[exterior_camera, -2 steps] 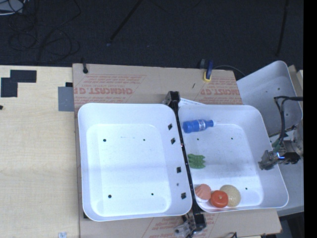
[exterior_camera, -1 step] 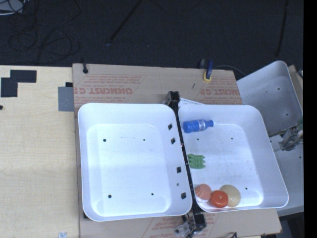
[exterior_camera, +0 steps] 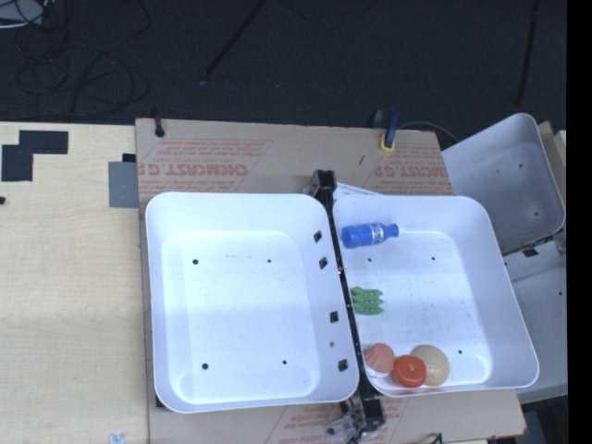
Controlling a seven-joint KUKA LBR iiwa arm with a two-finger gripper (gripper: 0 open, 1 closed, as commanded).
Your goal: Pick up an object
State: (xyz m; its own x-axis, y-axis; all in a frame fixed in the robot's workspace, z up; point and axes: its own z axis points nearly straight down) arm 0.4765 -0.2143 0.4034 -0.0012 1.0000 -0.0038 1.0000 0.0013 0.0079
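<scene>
The right bin [exterior_camera: 481, 276] holds a blue bottle [exterior_camera: 368, 235] lying on its side near the far left corner. A small green object [exterior_camera: 366, 301] rests by the bin's left wall. At the near left corner sit a pink round piece [exterior_camera: 379, 357], a red round piece [exterior_camera: 409, 371] and a tan round piece [exterior_camera: 432, 363], bunched together and touching.
The left bin [exterior_camera: 162, 276] sits beside the right one, joined by a black divider [exterior_camera: 335, 276]. Both rest on a cardboard sheet [exterior_camera: 240, 160] over a wooden bench [exterior_camera: 65, 285]. A grey metal plate [exterior_camera: 504, 178] stands at the right.
</scene>
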